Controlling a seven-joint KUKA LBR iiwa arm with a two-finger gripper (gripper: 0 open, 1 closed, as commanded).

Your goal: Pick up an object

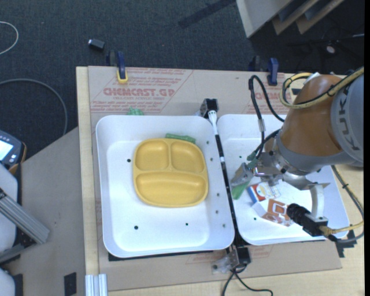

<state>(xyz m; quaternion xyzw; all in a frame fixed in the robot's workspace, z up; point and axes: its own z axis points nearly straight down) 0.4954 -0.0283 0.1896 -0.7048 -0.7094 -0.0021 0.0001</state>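
I see dark grey carpet floor, thin pale cable looping across it, brown board bench top with red lettering, blue clamps at its far edge, pale furniture at top right.

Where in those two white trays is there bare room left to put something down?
The left bin has bare floor along its front edge and left wall, around the yellow divided plate. The right bin is bare at its back left corner; its middle is crowded by the arm's gripper and small items.

Glossy, probably plastic yellow tray
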